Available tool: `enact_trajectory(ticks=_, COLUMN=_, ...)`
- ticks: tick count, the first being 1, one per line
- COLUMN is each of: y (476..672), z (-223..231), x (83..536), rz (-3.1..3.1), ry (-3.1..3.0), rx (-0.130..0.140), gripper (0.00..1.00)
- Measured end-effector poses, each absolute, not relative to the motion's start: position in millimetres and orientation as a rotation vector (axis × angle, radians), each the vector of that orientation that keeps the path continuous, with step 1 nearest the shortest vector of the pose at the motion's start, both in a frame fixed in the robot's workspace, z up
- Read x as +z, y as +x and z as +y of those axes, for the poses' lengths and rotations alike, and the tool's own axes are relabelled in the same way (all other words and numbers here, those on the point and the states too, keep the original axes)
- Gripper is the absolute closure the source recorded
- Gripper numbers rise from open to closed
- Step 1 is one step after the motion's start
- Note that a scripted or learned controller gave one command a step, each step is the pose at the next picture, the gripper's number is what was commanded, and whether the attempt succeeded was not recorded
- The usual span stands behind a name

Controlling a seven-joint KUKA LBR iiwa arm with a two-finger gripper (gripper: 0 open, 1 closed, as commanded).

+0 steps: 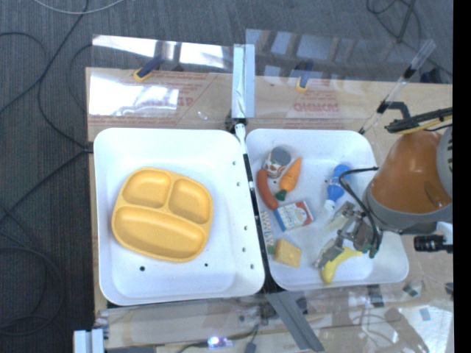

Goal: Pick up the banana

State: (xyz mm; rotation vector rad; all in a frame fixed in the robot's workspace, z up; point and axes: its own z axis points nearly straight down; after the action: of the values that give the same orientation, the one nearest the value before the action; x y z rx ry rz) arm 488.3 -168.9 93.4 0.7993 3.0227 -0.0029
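You saw the banana (333, 266) lying in the right bin (383, 271) near its front edge, beside a cheese wedge (288, 254), carton (294, 215) and carrot (291, 175). The gripper (340, 247) hovered just above it; whether its pincer was apart or together could not be told.

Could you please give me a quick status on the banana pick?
Gripper low in right bin, directly over banana. Banana lying on bin floor, not lifted. Nothing else crowding it.
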Motion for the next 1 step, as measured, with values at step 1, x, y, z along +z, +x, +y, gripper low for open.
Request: enact_trajectory(ticks=1, y=494.5, z=-169.5, x=104.9, rz=2.999, ry=0.794, rx=-0.004, gripper=1.0)
